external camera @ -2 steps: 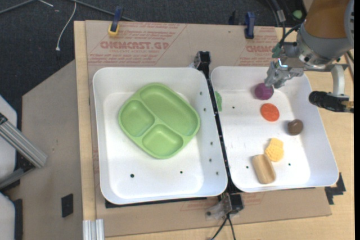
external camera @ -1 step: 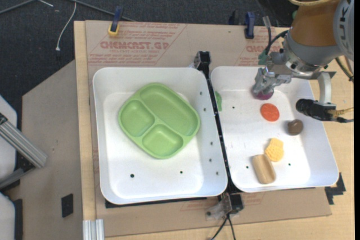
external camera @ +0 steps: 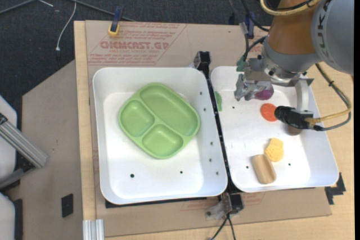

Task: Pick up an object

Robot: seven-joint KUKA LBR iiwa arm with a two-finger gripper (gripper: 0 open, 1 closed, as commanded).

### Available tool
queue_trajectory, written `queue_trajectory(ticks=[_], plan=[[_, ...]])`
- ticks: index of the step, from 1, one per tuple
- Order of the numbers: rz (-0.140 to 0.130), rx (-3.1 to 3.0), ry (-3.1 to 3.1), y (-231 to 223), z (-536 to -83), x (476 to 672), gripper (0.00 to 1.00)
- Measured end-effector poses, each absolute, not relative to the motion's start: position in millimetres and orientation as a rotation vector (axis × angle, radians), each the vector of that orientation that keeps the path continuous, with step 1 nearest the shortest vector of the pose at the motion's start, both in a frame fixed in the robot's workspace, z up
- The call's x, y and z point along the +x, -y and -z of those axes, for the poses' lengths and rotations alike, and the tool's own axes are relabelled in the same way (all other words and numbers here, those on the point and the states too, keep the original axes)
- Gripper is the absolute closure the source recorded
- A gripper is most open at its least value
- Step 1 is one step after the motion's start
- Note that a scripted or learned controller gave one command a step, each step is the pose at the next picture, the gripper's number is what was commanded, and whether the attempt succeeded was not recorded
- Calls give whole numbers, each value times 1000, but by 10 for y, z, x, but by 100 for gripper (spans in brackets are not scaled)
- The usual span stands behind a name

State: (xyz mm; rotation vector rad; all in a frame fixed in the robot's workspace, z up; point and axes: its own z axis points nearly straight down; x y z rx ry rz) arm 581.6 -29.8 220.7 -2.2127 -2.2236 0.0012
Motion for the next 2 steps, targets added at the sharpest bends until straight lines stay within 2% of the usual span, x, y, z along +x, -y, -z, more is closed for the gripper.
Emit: queue_trajectory(ticks=[1,2], plan=[[0,-2211,2224,-197,-2323,5558,100],[-3,-2211,2223,-686,-2197,5343,100]])
